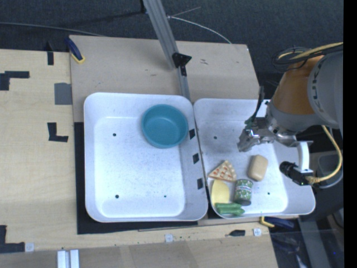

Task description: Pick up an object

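My gripper point(246, 142) hangs over the right bin point(223, 121), near its middle, with the grey and orange arm reaching in from the right. Just below and right of it lies a tan potato-shaped piece point(257, 167). Lower in the same bin sit a pizza slice point(223, 172), a yellow block point(221, 192), a small green can point(243, 191) and a green pod-like item point(229, 209). Nothing shows between the gripper's tips from this angle.
A blue bowl point(164, 125) rests in the upper part of the left bin point(111, 194). A slanted metal pole point(162, 27) runs down to the divider between the bins. Cables loop beside the arm at the right.
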Controlling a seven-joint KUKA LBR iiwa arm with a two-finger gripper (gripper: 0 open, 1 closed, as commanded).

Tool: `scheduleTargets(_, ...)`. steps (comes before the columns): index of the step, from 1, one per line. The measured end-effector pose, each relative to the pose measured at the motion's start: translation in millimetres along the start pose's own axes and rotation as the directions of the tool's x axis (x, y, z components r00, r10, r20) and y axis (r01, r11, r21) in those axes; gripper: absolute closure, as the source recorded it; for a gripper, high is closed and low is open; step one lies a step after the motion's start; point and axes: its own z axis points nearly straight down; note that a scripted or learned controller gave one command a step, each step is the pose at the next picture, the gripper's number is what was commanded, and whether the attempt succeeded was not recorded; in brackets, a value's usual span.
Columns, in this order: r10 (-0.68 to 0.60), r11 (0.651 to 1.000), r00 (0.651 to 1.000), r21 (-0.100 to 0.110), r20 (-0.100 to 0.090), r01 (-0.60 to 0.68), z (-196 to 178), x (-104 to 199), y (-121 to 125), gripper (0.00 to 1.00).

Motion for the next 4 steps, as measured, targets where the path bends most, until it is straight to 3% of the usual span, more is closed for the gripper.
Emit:
scheduleTargets(1,0.001,1.000,1.000,-0.001,0.001,-0.001,-54,-10,-1,1.00)
scheduleTargets(2,0.000,1.000,1.000,0.002,-0.001,0.000,-69,-10,-1,1.00)
scheduleTargets(4,-0.006,1.000,1.000,0.005,-0.003,0.006,-64,106,-17,1.00)
